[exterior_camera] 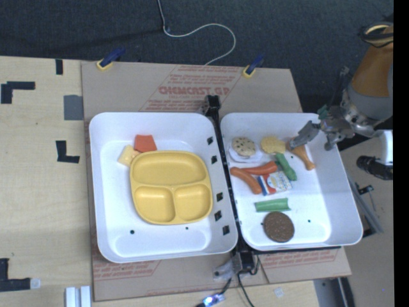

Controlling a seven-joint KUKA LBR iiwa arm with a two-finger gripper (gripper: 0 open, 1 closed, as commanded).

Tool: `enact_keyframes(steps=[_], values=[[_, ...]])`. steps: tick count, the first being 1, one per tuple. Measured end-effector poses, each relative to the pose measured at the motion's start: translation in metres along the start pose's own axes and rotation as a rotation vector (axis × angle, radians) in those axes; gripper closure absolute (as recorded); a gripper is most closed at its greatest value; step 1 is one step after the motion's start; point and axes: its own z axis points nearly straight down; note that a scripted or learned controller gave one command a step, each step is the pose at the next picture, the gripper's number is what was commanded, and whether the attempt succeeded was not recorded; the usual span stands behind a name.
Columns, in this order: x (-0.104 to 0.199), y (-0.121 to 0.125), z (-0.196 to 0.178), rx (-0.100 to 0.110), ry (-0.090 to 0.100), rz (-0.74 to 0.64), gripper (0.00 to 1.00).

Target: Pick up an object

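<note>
The table (38, 171) carries two white bins side by side. The left bin (108, 235) holds a yellow divided plate (171, 187), with a yellow block (127, 155) and an orange block (145, 143) just beside its upper left edge. The right bin (332, 222) holds a brown round disc (279, 226), a green stick (272, 204), a cookie (243, 146), an orange sausage (254, 170), a green pepper (285, 167), a yellow piece (272, 144) and a small packet (278, 182). The grey arm (370, 82) reaches in from the right; its tool (317, 135) hangs over the right bin's upper right part, fingers apart with nothing between them, near the yellow piece.
</note>
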Motion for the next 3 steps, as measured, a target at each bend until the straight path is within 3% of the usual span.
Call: enact_keyframes(steps=[1,2,3], values=[[0.0,0.003,-0.007,-0.011,-0.003,-0.003,0.0],[0.003,0.001,0.062,-0.004,-0.001,-0.004,0.0],[0.004,0.002,0.113,-0.016,-0.005,-0.004,0.0]])
